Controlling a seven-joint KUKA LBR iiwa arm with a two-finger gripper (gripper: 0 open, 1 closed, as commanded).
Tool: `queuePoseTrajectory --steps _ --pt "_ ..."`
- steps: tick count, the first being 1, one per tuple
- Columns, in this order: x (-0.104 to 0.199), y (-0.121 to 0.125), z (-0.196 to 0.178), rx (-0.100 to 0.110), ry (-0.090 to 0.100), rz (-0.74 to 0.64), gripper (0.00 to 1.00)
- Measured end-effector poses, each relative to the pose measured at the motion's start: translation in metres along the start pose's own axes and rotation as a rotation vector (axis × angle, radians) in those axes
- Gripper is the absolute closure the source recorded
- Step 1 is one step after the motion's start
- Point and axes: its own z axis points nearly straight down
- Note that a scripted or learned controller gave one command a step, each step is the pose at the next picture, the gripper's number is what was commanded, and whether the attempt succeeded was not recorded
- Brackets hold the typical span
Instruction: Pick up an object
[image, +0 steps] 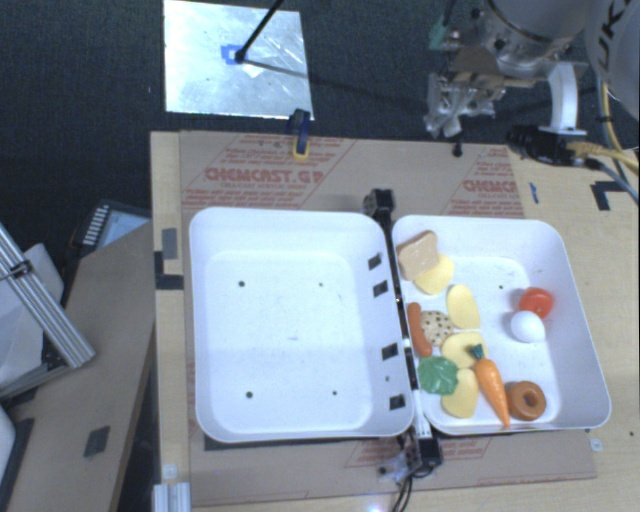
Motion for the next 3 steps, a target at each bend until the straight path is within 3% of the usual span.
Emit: queuePoseTrajectory --steps 1,2,3 --pt "0.02 -0.018 -0.051 -0.002 0.0 -0.001 1.0" --pt "0.052 -0.001 0.027 0.01 -0.001 0.0 1.0" --pt "0.062 -0.021 -0.009 0.0 0.001 0.0 1.0"
